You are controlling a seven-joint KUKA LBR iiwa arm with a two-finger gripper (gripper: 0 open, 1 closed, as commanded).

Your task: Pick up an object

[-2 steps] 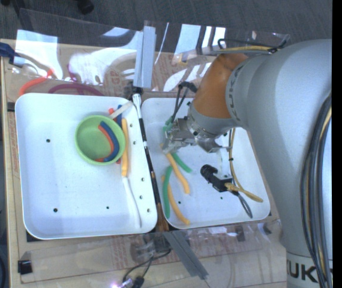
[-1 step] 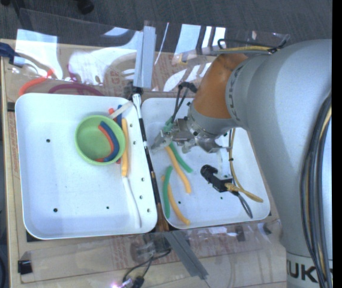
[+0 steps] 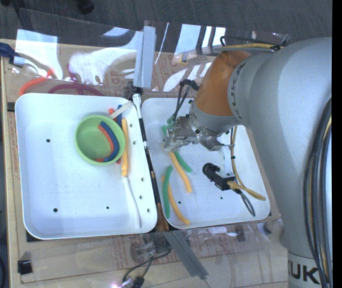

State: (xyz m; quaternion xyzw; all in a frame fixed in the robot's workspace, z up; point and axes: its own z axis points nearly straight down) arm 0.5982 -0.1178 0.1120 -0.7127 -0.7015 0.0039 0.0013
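Sticks: orange stick [image 3: 181, 171] and green stick [image 3: 181, 160] lie crossed in the right bin [image 3: 252, 161], just below the gripper [image 3: 174, 138].
Handling: likely light, stiff, thin, apt to slip; best pinched across mid-length.
Gripper: low over the bin's upper left; whether open or gripping anything, cannot tell.
Left bin [image 3: 45, 173]: green bowl [image 3: 99, 140].

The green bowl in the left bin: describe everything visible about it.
The green bowl is a round, light green dish that looks like plastic, standing upright with its opening facing up. It sits in the upper right part of the left bin, near the wall that divides the two bins. Curved blue, red and orange pieces lie inside against its right side. An orange stick runs along its right rim, apparently touching it.
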